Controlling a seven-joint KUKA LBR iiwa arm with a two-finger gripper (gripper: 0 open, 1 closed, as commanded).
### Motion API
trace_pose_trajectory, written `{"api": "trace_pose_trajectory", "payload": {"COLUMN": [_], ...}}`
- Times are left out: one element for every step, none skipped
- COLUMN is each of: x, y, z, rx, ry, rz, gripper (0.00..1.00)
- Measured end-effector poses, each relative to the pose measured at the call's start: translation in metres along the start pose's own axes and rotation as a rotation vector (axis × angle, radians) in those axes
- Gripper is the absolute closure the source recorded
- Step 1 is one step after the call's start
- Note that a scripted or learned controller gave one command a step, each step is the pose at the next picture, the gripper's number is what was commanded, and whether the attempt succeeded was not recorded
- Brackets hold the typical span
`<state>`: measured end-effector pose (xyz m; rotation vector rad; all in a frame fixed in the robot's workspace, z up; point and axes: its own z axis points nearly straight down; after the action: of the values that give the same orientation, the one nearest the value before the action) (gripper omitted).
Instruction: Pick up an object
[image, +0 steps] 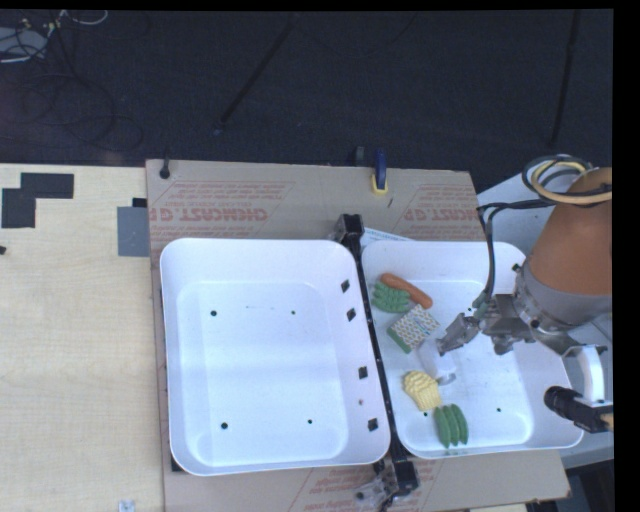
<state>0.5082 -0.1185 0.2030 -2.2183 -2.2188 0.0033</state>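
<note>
The arm (570, 270) comes in from the right side and reaches over the right bin (500, 270), with its orange band above the grey wrist. The pincer (447, 343) hangs low over the middle of this bin, pointing to the left. Its fingers look a little apart, and nothing is seen between them, so it holds no object. Just beside the pincer, on its left, lies a checkered block (413, 326), tilted, with a green edge on its lower side; if the fingertip touches it cannot be told. Above this block there is an orange carrot (407, 290) lying at a slant, and a leafy green toy (388, 297) is touching it on the left. Below the pincer a yellow corn toy (422, 389) rests on the bin floor, and near it, closer to the front wall, lies a green vegetable toy (451, 425). The left bin (260, 350) stands just beside the right one, and a black divider (365, 340) runs between them. Both bins stand on a cardboard sheet (250, 200) that covers the counter (70, 380).
</note>
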Motion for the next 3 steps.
{"api": "trace_pose_trajectory", "payload": {"x": [-0.001, 0.019, -0.062], "y": [0.000, 0.085, 0.022], "z": [-0.010, -0.151, -0.252], "rx": [0.002, -0.023, -0.013], "ry": [0.001, -0.005, -0.007], "rz": [0.002, -0.005, 0.008], "gripper": [1.00, 1.00, 1.00]}}
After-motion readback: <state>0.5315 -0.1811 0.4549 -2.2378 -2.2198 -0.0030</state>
